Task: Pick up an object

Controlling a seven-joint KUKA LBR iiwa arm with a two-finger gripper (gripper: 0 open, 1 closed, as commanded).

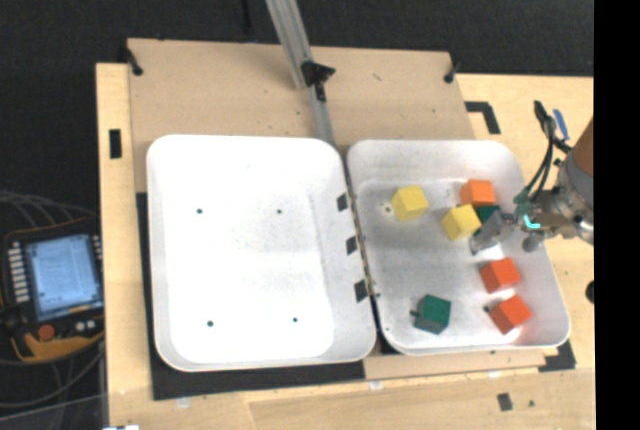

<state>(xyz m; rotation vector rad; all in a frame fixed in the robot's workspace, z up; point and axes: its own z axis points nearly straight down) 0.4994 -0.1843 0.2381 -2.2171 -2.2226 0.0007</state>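
Here, the gripper (492, 236) hangs low over the right bin (400, 163), beside the blocks.
Whether its jaws are open or closed cannot be told; a yellow block (460, 221) lies just at its 10 o'clock, with an orange block (479, 192) at 11; a second yellow block (410, 203) sits further toward 9; two red-orange blocks (499, 274) (510, 314) lie at 6; a green block (432, 313) at 7; the left bin (165, 218) lies well off at 9.

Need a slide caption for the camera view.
Gripper low in right white bin among yellow, orange, red, green cubes.
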